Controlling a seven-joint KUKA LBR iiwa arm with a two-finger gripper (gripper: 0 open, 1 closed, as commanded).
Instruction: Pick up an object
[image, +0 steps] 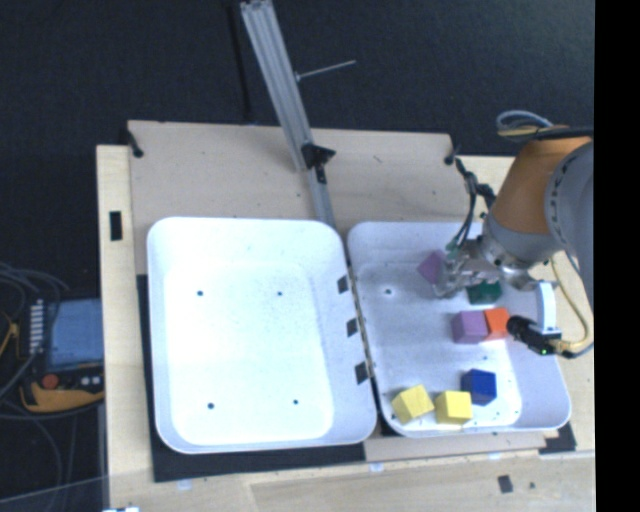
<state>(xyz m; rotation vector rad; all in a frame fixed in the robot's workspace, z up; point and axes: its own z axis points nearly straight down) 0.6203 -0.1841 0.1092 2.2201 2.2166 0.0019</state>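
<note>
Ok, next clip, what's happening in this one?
The arm's gripper is down in the right bin, near its back, beside a small purple block and a green piece. Nothing is visibly held. Another purple block, an orange one, a blue one and two yellow ones lie toward the bin's front.

I count two white bins (180, 260), two yellow blocks (412, 404), two purple blocks (469, 326), one blue block (480, 385), one orange block (497, 322) and one green block (485, 293).
</note>
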